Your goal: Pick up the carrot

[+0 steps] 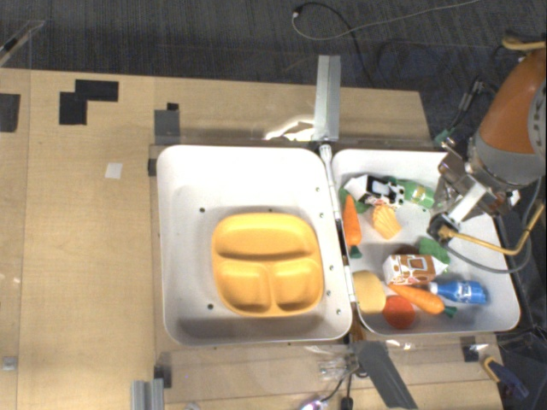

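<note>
Two carrot-like things lie in the right bin point(509, 313). One slim orange carrot point(351, 223) lies along the bin's left wall, its length running from far to near. A second orange carrot point(416, 299) with a green end lies near the front, between a red ball and a blue bottle. My gripper point(450, 190) hangs over the bin's far right part, about a hand's width right of the first carrot, and touches neither carrot. Nothing shows between its fingers.
The right bin also holds a black-and-white toy point(381, 191), a green piece point(418, 195), a yellow ridged item point(386, 221), a small carton point(410, 269), a blue bottle point(459, 293), a red ball point(399, 313) and a yellow block point(368, 290). A yellow divided plate point(267, 261) sits in the left bin point(184, 254).
</note>
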Action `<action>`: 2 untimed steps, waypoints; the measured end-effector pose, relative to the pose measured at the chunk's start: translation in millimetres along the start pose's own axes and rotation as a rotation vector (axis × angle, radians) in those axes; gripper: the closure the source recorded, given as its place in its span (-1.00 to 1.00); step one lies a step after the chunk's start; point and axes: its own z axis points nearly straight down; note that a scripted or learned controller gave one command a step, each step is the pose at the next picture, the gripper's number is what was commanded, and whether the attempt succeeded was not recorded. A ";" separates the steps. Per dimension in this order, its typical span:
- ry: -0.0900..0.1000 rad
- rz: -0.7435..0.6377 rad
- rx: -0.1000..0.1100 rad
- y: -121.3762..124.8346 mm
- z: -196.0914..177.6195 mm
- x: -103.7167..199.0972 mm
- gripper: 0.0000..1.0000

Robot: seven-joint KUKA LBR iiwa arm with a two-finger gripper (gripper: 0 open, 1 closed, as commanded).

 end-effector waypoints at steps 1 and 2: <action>0.000 0.232 0.000 3.0 -3.5 -37.0 1.00; -0.001 0.320 -0.001 59.7 -42.1 -66.4 1.00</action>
